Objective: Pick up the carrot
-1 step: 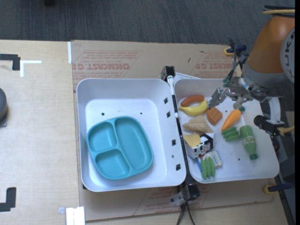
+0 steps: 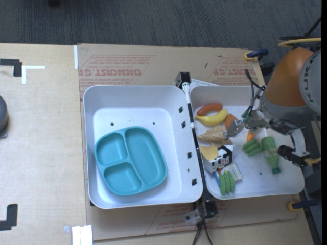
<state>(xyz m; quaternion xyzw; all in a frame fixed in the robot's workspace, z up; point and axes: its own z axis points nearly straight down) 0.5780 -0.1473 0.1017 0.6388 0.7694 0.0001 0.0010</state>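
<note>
Arm (image 2: 299,83) over right bin (image 2: 291,188) | gripper (image 2: 236,128) finger state indeterminate | carrot (image 2: 249,135) beside gripper: likely light, rigid, smooth; grasp mid-body.

You see 2 white bins (image 2: 133,93), a teal divided plate (image 2: 131,160), a yellow banana (image 2: 212,118), an orange carrot (image 2: 231,120), a green bottle (image 2: 271,153) and the arm's orange band (image 2: 288,78).

The bins (image 2: 133,98) look like smooth white plastic. The teal plate (image 2: 131,160) is glossy; the bench (image 2: 41,137) is matt pale wood.
</note>
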